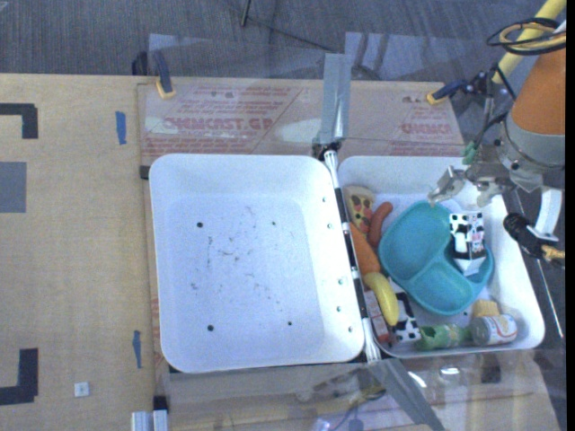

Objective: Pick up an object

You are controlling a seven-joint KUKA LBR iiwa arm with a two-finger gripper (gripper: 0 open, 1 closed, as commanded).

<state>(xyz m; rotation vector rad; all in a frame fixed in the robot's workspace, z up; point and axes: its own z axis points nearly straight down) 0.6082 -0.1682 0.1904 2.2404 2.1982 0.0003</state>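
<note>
Bench with two white bins.
We note the right bin (530,317) crammed: teal bowl (422,254), banana (384,296), can (496,329); gripper (467,185) spread, holding nothing.

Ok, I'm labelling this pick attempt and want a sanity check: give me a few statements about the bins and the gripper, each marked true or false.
1. The blue bowl lies in the right bin. True.
2. The banana lies in the left bin. False: it is in the right bin, near the divider.
3. The gripper is above the right bin's far edge. True.
4. The gripper holds the blue bowl. False: nothing shows between its fingers.
5. The can lies at the right bin's near edge. True.
</note>
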